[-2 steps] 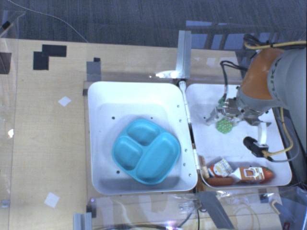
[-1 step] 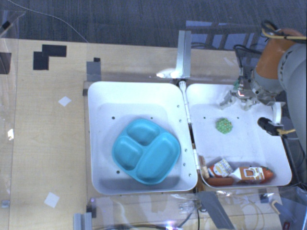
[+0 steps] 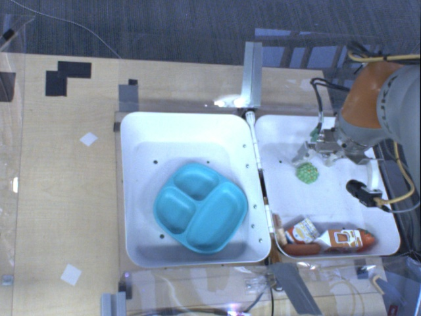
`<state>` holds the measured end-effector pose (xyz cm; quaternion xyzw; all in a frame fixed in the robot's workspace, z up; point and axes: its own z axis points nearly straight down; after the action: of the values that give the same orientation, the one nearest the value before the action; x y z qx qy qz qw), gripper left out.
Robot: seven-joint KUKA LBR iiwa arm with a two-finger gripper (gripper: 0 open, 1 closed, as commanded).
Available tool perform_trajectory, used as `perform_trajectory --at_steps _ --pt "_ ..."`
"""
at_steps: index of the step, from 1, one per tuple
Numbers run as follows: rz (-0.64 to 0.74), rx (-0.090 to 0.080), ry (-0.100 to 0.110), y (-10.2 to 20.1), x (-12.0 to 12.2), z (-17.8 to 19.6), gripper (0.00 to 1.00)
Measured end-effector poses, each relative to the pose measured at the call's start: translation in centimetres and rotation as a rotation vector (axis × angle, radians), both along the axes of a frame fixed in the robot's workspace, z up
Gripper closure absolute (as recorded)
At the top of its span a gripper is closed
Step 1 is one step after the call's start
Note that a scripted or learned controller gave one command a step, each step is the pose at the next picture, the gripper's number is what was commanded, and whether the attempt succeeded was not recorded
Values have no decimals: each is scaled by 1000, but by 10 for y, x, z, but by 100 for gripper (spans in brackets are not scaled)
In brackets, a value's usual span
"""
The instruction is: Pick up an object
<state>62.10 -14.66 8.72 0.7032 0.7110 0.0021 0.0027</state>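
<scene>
A small green knobbly ball [image 3: 307, 172] lies in the middle of the right bin [image 3: 283, 133]. My gripper [image 3: 317, 155] hangs just above and behind the ball, open, with its fingers spread to either side and nothing between them. Along the right bin's front wall lie a reddish sausage [image 3: 301, 248], a small printed packet [image 3: 305, 229] and an orange-and-white bottle [image 3: 346, 239] on its side. A blue divided plate [image 3: 200, 208] rests in the left bin [image 3: 141, 150].
The grey arm with its orange band [image 3: 366, 104] fills the right bin's far right corner, with cables and a black fitting [image 3: 360, 191] hanging over the right wall. A metal post [image 3: 252, 74] stands behind the divider between the bins.
</scene>
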Motion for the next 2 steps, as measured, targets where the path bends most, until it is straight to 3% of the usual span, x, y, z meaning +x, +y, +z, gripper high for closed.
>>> perform_trajectory --at_steps 1,2 --pt "12 0 -1 -2 -25 1 0" --pt "13 -2 -8 -2 -23 13 100"
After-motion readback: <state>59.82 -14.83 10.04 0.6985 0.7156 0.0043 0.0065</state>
